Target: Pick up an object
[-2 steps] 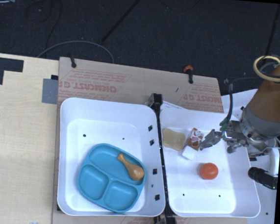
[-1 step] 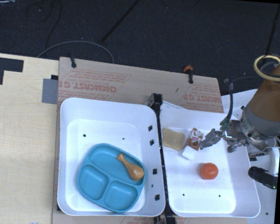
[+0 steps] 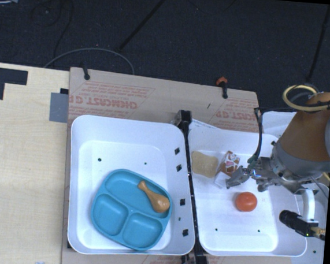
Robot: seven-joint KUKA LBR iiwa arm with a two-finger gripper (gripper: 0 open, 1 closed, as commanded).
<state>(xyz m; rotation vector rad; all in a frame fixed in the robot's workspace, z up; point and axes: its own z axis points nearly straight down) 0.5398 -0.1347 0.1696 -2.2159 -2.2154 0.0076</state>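
Camera view puts your gripper (image 3: pixel 239 177) low in the right bin (image 3: pixel 259 239), just above the tomato (image 3: pixel 246 201), and its grip you can't judge.

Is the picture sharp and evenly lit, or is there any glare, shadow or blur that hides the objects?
Camera view: light is even, soft shadows only, and the white bins look bright without hiding anything. The blue tray, drumstick and tomato are clear enough; the gripper is slightly soft and cluttered.
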